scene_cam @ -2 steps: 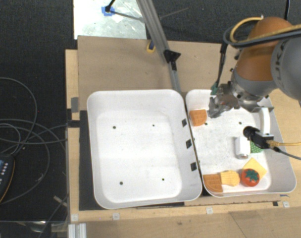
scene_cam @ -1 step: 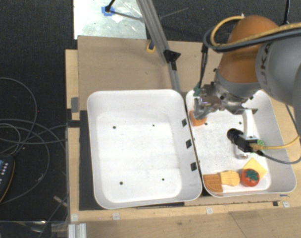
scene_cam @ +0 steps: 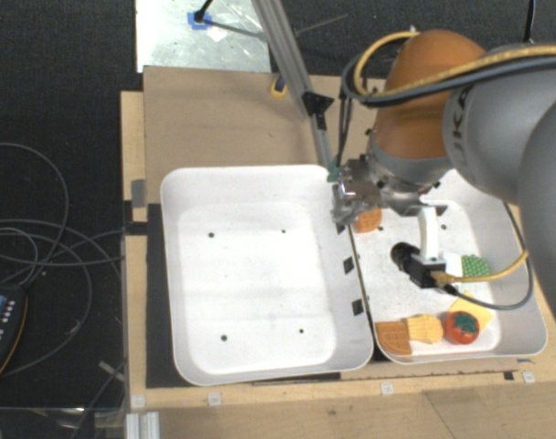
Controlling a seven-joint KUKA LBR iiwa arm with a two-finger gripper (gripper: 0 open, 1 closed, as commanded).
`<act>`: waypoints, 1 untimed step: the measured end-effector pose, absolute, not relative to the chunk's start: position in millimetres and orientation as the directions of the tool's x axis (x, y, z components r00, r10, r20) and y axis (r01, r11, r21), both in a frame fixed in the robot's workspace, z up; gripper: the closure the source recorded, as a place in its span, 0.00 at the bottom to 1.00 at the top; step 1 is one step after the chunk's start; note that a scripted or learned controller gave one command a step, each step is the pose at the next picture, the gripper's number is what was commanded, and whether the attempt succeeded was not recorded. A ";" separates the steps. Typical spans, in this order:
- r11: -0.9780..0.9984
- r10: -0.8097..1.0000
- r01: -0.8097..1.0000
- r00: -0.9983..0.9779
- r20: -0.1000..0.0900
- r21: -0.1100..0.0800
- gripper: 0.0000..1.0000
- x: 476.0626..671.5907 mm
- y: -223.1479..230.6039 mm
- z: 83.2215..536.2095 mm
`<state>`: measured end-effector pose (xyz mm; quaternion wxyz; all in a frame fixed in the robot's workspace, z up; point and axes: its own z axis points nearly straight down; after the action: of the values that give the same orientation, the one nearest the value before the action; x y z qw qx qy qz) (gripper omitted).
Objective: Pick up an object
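You see an orange waffle-like piece (scene_cam: 368,219) at the right bin's (scene_cam: 525,337) far-left corner, right under the gripper (scene_cam: 351,204); whether it is gripped I can't tell. By the near edge lie a ridged waffle (scene_cam: 396,336), a yellow block (scene_cam: 424,328) and a smooth red tomato (scene_cam: 461,326). The left bin (scene_cam: 182,273) shows bare white plastic.

Bright, even overhead light, white bins (scene_cam: 251,282) nearly washed out, soft focus, faint shadows.

The bulky grey metal arm (scene_cam: 516,126) carries a rounded orange band (scene_cam: 429,67), with black and yellow cables (scene_cam: 388,48) looping around it.
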<state>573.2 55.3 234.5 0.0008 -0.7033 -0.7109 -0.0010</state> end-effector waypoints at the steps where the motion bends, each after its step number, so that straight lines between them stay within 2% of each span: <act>1: 0.010 1.000 1.000 -0.010 0.002 -0.002 1.00 551.5 97.3 222.2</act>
<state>551.5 97.3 222.2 0.0014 -0.7037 -0.7105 0.0001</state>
